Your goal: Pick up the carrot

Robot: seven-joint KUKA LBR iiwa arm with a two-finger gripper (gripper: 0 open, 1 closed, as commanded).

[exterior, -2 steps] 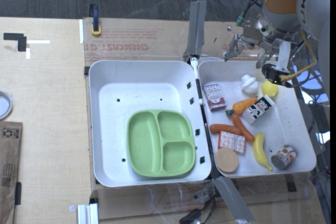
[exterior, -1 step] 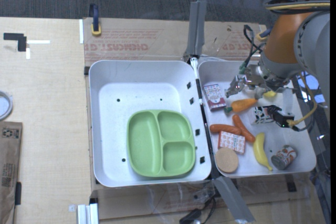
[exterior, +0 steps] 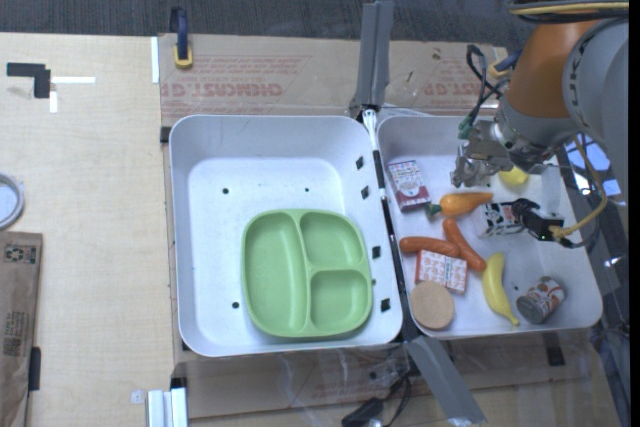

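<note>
The carrot (exterior: 464,204) is orange with a green stub at its left end. It lies on its side in the middle of the right bin (exterior: 590,290). My gripper (exterior: 468,173) hangs just behind and above the carrot, close to it. Nothing shows between its tips. The grey arm with its orange band reaches in from the upper right.
Around the carrot lie two red sausages (exterior: 430,245), a banana (exterior: 497,287), a can (exterior: 540,300), a round cookie (exterior: 433,305), two red-and-white packets (exterior: 408,183) and a yellow lemon (exterior: 513,178). The left bin (exterior: 200,215) holds a green divided plate (exterior: 307,272).
</note>
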